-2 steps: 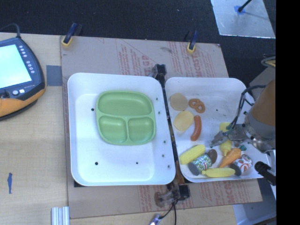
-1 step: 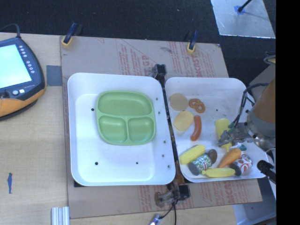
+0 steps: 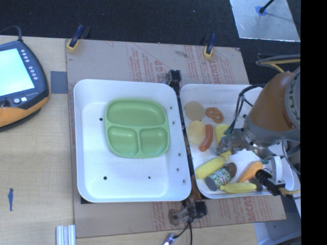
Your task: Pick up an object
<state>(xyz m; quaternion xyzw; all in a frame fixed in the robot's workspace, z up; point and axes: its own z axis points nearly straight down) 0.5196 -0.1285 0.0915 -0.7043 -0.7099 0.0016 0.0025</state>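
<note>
My tool [image 3: 225, 146] is down inside the right bin [image 3: 200, 93], low among the toy food, because that bin carries all the loose things I could lift; its tip sits just beside the yellow corn cob [image 3: 210, 167] and near the red sausage [image 3: 206, 137], and I cannot tell how its grasping part stands, since the wrist and cables hide it. Nothing shows as gripped, so I judge the pick not yet made. The right bin carries a tan round piece [image 3: 194, 111], a pretzel [image 3: 215, 115], a pale yellow piece [image 3: 196, 132], the sausage, the corn cob, a small green-labelled can [image 3: 220, 177], a banana [image 3: 238, 188] along the near wall and a carrot [image 3: 250, 171]; they lie crowded, several touching, which makes a clean grasp awkward. The left bin [image 3: 89, 137] carries only a green divided plate [image 3: 137, 128], lying flat toward its far half. Both bins sit side by side on the tabletop [image 3: 36, 167], on a cardboard sheet [image 3: 153, 60] clamped at its far edge.
</note>
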